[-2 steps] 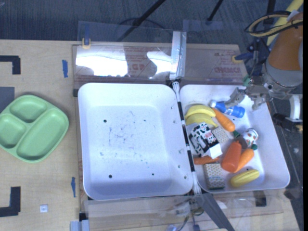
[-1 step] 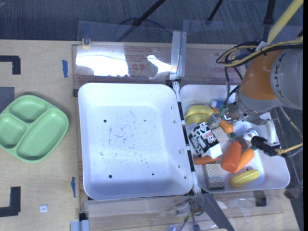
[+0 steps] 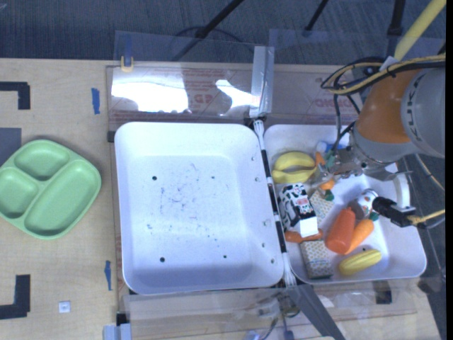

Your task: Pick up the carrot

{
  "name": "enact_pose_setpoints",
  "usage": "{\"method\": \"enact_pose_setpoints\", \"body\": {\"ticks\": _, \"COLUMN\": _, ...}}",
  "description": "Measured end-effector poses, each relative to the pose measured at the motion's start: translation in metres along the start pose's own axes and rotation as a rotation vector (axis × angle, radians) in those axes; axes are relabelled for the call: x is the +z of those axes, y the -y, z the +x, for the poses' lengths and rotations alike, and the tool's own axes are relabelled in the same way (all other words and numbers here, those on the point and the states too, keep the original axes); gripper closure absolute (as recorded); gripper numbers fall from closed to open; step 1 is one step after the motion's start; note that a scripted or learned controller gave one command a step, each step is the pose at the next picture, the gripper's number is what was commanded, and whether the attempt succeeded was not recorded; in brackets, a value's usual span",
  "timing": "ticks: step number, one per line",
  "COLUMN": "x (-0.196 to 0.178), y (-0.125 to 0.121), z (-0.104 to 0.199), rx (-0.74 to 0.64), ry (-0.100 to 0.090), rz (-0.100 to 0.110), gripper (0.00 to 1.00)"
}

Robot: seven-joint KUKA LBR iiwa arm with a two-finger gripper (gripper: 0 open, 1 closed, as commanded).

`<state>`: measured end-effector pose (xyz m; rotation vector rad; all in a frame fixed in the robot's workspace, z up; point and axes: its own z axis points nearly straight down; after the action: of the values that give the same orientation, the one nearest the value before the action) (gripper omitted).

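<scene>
The carrot [image 3: 346, 229] lies in the right bin [image 3: 414, 257], towards its near right part, tilted so its thick orange body points near-left and its narrower end points far-right. Just beside it on the near side rests a small yellow lemon-like piece [image 3: 360, 261], and to its left a brown speckled block [image 3: 316, 255] lies along the bin floor. A black-and-white patterned toy [image 3: 298, 204] sits further left, against the wall between the two bins, and a yellow banana bunch [image 3: 294, 166] occupies the far left corner of this bin.

The arm [image 3: 414, 115], grey with its orange band, comes in from the right and hangs over the far part of the right bin. The tool [image 3: 338, 163] sits near the banana bunch, well apart from the carrot; its tip is lost among cables and small parts, so I cannot tell how it is set or whether it has hold of anything.

The left bin [image 3: 191, 204] shows faint scribble marks on its floor. On the tabletop [image 3: 64, 275] at the far left rests a green divided plate [image 3: 47, 188].
</scene>
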<state>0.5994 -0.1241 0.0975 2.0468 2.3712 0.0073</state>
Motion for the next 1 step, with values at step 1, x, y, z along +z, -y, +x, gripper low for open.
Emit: {"method": "enact_pose_setpoints", "body": {"ticks": 1, "x": -0.0818, "y": -0.0192, "z": 0.0081, "rx": -0.065, "ry": -0.003, "rz": 0.006, "gripper": 1.0}}
